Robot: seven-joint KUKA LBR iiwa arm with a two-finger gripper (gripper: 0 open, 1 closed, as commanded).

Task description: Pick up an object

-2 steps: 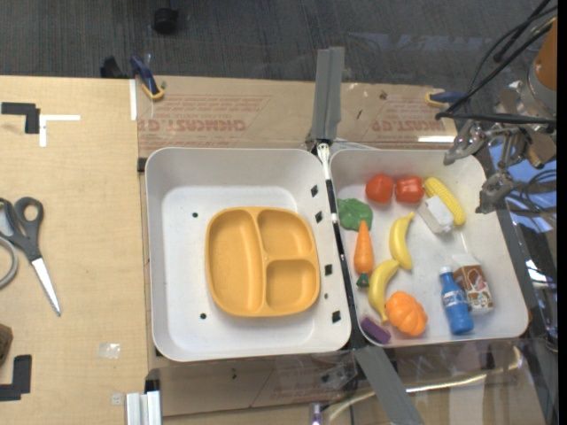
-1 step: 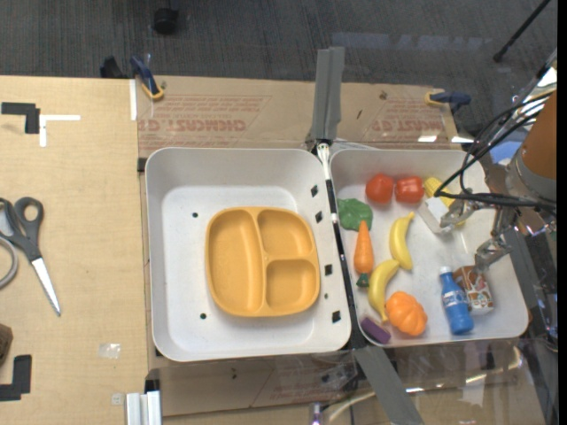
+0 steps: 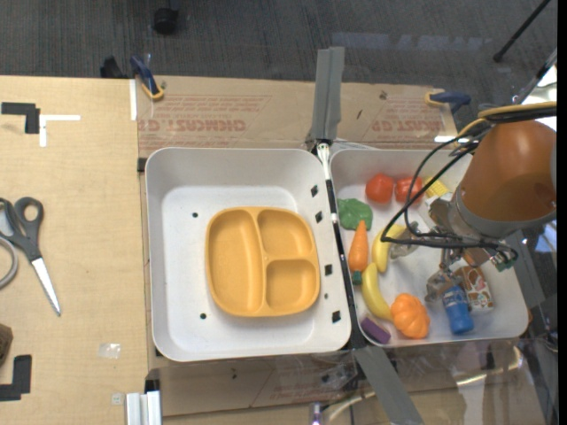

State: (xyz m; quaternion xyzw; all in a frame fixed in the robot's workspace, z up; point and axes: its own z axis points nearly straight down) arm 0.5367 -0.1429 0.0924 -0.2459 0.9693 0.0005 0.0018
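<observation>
Toys crowd the right bin (image 3: 523,321); end effector (image 3: 443,277) hovers over them, blue can (image 3: 459,315) just below, grip state impossible to tell.

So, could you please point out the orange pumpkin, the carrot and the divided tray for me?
pumpkin (image 3: 410,314), camera view, middle of its ribbed top.
carrot (image 3: 358,249), camera view, middle of its orange body.
divided tray (image 3: 232,271), camera view, floor of its long compartment.
</observation>
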